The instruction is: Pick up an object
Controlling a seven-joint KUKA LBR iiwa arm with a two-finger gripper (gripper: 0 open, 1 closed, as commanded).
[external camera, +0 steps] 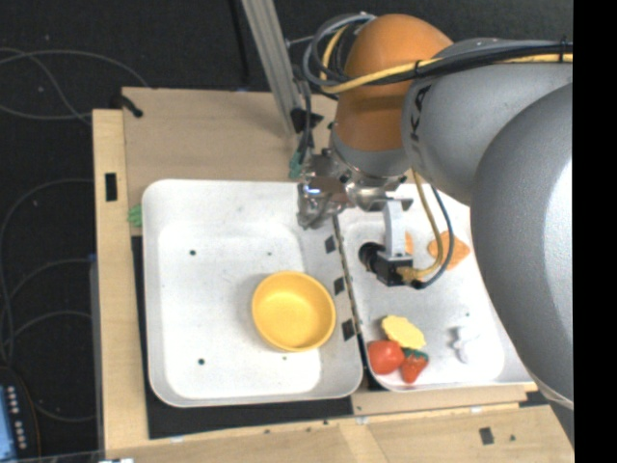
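Note:
A yellow bowl (292, 310) sits in the left bin (193, 287), near its right wall. In the right bin (482, 355) lie a red tomato (385, 356), a yellow piece (403, 332) and a small red strawberry-like piece (414, 367), all close together at the front left. An orange piece (453, 250) shows behind the wrist cable, and a small white object (461, 343) lies to the front right. My gripper (313, 201) hangs over the divide between the two bins, at their far end, above and apart from the bowl. Nothing shows in it.
The big grey arm covers the right bin's far and right parts. A metal rail (270, 46) slants up behind the bins. The wooden bench (193, 133) frames both bins, with black cloth and cables beyond it on the left.

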